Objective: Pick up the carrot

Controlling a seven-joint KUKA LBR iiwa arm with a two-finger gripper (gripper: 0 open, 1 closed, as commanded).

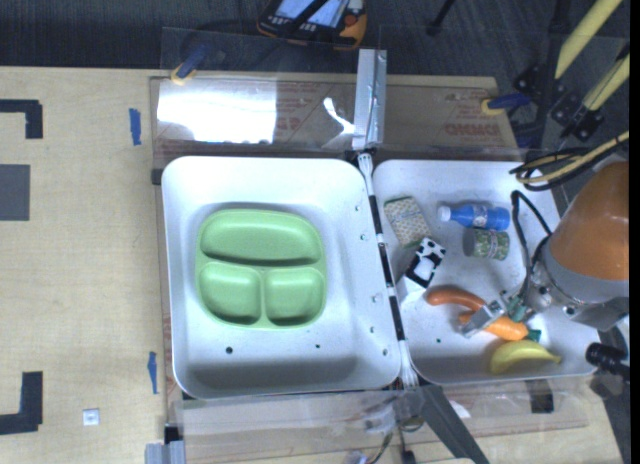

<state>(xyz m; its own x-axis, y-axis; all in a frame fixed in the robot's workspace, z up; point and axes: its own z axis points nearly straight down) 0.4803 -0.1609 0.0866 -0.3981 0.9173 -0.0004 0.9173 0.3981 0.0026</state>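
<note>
Wooden tabletop (80, 272) carrying two white bins side by side, seen from above at a slant. Right bin (440, 192), near edge: a banana (522, 355); just beyond it the tool (490, 317), lowered from the grey arm (595, 252) with its orange band, which enters from the right. An orange piece (507, 329) lies touching the tool; whether the tool is spread or pressed together cannot be told. The carrot (455, 298) lies just left of the tool, near mid-bin. Farther back: a black-and-white block (425, 260), a green can (487, 244), a blue bottle (478, 216), a speckled sponge (406, 219). Left bin (190, 192): a green three-compartment tray (263, 265).
</note>
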